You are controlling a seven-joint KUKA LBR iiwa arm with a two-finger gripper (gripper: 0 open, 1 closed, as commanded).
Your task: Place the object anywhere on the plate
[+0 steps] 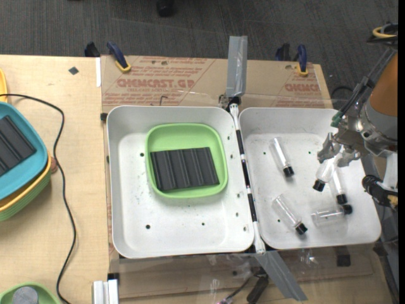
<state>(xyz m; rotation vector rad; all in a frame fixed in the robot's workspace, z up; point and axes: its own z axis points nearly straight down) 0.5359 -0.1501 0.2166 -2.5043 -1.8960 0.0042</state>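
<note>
Now we see the gripper (pixel 333 159) over the right bin (pixel 266 189), closed on a clear tube (pixel 325 175) lifted at a tilt; the green plate (pixel 187 135) sits in the left bin (pixel 126 220)

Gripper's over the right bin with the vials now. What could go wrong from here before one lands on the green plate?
1. The vial at the gripper hangs tilted, cap down. If the hold is shallow, it may slip out on the way over.
2. Other vials lie loose close by, so the arm could knock them.
3. The plate already bears a dark ridged insert; a round vial may roll off it.
</note>
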